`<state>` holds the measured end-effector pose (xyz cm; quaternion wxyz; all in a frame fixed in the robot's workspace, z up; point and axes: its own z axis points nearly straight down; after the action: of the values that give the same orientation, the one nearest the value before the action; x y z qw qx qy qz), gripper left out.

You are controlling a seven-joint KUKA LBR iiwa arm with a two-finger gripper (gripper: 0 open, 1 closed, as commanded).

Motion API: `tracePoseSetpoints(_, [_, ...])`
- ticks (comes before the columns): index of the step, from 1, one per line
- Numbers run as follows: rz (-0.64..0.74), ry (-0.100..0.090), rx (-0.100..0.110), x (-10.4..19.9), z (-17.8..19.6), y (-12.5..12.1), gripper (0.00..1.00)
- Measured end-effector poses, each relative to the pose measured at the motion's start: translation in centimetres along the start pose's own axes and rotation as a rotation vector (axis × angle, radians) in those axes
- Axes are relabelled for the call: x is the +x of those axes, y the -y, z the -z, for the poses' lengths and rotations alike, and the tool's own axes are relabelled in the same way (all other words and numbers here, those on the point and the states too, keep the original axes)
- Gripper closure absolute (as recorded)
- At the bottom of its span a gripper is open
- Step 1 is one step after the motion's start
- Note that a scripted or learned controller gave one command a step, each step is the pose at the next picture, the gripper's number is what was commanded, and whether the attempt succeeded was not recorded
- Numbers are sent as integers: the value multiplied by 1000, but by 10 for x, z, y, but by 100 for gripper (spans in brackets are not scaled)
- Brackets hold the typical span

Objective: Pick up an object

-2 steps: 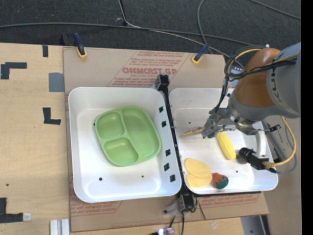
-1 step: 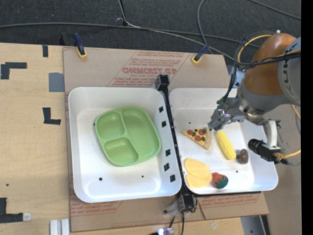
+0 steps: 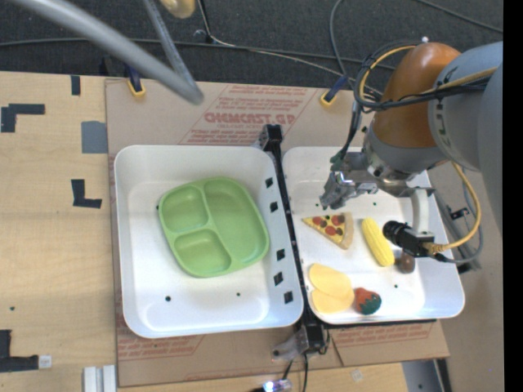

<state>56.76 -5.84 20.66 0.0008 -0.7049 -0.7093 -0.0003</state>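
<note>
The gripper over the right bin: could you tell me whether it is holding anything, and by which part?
Nothing is held. The gripper hangs above the pizza slice in the right bin, with no object between its fingers.

Two bins are set side by side on the bench, with the divider (image 3: 280, 219) between them taken as the landmark. Left of the divider, a tray (image 3: 214, 227) is laid in the left bin (image 3: 131, 243). Right of the divider, in the right bin (image 3: 441, 296), a pizza slice (image 3: 331, 228) is placed nearest it, with a corn cob (image 3: 376, 242) further right. Two stacked slices (image 3: 328, 289) lie near the divider's front end, a strawberry (image 3: 367, 300) touching their right side. The gripper (image 3: 335, 193) is positioned just behind the pizza slice.
</note>
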Motion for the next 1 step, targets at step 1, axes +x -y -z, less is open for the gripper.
tracePoseSetpoints(1, [-1, 0, 1, 46, -5, -9, 100])
